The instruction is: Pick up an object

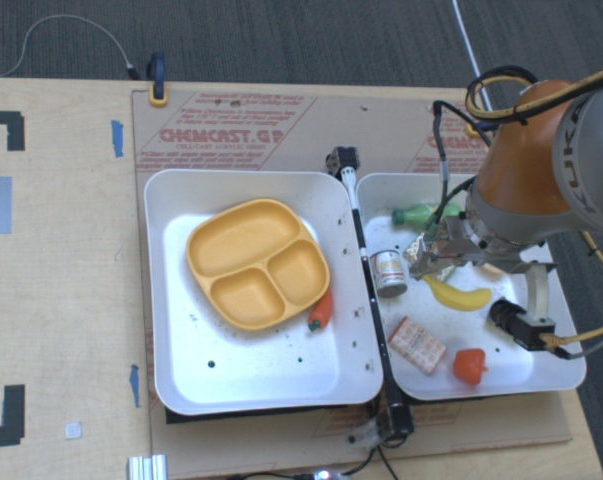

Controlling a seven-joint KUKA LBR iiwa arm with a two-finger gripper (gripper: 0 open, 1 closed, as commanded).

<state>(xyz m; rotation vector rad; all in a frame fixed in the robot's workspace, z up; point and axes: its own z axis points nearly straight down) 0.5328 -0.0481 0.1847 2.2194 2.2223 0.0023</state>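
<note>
One gripper [433, 255] hovers low in your right bin [566, 373]; the arm hides whether it is closed. A banana [458, 294] lies just beside it toward the bin's front, long axis running crosswise.

Flat brown cardboard sheet [231, 128] under the bins, upper middle of frame: red print, upside down, brand-like word, roughly "CHEMCAST GP", smaller lines unreadable. More red print on the same sheet at upper right, partly hidden, not legible.
</note>
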